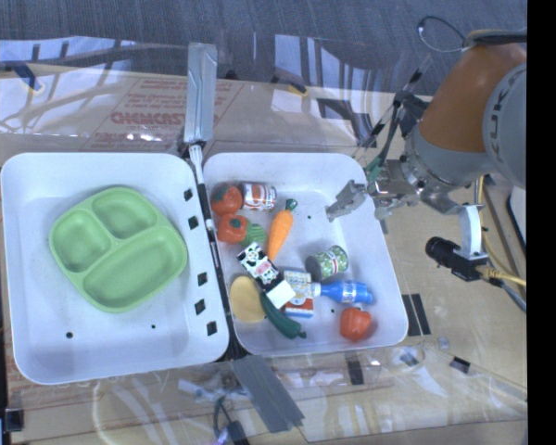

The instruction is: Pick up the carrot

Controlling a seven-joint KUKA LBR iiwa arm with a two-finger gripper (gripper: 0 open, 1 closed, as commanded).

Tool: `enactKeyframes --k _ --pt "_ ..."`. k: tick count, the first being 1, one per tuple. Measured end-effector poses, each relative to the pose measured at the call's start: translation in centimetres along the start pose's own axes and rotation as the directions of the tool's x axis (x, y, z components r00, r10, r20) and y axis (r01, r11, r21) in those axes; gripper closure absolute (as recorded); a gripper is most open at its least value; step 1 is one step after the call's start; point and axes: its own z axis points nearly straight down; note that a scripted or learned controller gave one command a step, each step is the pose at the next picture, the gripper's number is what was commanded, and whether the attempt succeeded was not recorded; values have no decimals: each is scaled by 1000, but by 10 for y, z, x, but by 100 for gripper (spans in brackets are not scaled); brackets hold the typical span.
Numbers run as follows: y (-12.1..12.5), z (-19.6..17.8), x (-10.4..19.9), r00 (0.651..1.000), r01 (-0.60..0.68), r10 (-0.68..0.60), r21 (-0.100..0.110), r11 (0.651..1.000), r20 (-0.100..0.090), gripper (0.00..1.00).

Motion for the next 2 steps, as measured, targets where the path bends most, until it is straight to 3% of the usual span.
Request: enactKeyframes --k 1,2 --pt "25 12 -5 991 137 -137 -5 991 3 0" --pt "70 127 3 976 218 -217 -21 976 11 0"
